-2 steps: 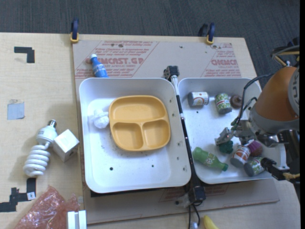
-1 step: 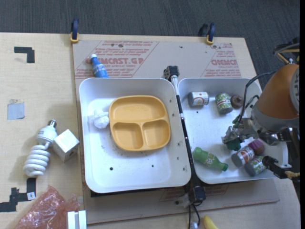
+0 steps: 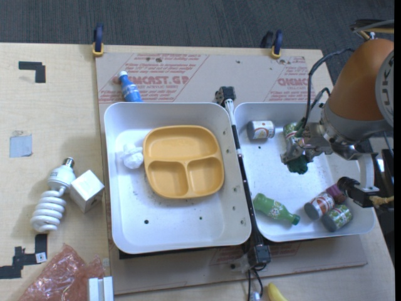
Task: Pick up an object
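Observation:
My gripper reaches into the right bin from the right and hangs low near its upper middle. A green patterned can lies right against it, and a dark green thing sits just under its tip. Whether either is held I cannot see. A small grey-white can lies to the left. A green bottle lies at the bin's front. Two cans rest in the front right corner.
The left bin holds a yellow divided plate and a white crumpled lump. A blue bottle lies on the board behind it. A spiral bulb, a white cube and a pink mesh bag lie at left.

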